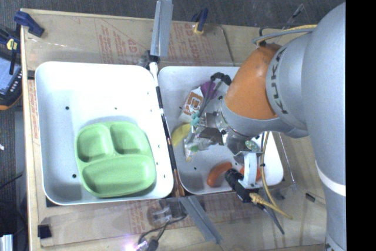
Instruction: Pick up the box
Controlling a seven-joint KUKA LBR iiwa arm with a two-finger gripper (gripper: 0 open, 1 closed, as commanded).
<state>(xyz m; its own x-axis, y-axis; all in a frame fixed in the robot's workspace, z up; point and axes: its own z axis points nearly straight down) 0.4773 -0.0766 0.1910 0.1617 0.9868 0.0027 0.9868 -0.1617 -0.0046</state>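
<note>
The gripper (198,133) hung low over the middle of the right bin (176,144), whether parted or closed I could not tell, while the box (192,104) lay just beyond it toward the far-left, tilted.

Both bins: left bin (53,126) and right bin (176,126), smooth white plastic with a faint sheen. Green tray (115,159) matt moulded plastic; box (192,103) printed cardboard, dull. Bench (106,38) bare rough board; arm (311,85) glossy grey shell with shiny orange band (252,85).
</note>
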